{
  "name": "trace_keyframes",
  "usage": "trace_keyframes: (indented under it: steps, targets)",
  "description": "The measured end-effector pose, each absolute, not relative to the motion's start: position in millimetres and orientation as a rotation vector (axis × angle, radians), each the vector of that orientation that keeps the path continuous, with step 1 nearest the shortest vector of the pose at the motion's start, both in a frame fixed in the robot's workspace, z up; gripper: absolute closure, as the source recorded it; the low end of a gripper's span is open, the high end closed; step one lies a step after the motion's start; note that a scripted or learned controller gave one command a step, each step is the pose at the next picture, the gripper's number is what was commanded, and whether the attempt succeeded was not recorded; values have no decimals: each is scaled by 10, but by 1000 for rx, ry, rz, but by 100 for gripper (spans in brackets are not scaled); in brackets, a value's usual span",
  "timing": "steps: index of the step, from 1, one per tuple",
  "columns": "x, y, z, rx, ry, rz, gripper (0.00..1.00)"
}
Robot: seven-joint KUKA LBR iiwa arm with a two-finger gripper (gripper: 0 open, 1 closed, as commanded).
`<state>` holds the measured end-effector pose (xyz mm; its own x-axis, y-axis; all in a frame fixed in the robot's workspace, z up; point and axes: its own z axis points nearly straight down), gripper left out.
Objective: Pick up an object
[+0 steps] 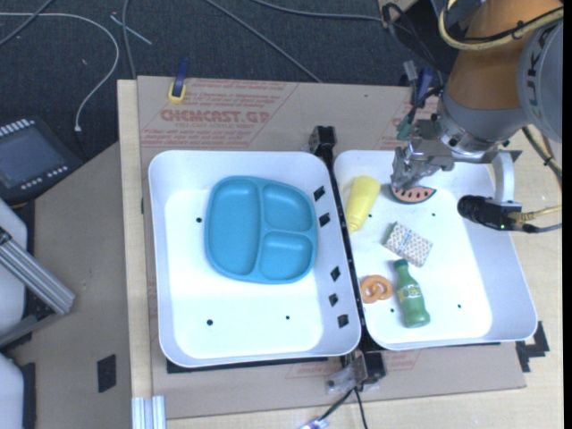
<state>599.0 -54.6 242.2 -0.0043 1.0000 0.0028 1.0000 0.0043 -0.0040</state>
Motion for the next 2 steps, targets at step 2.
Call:
trace_keyframes:
  steps: [2]
  targets:
    - [5666, 384, 2511, -2213, -2224, 0, 100]
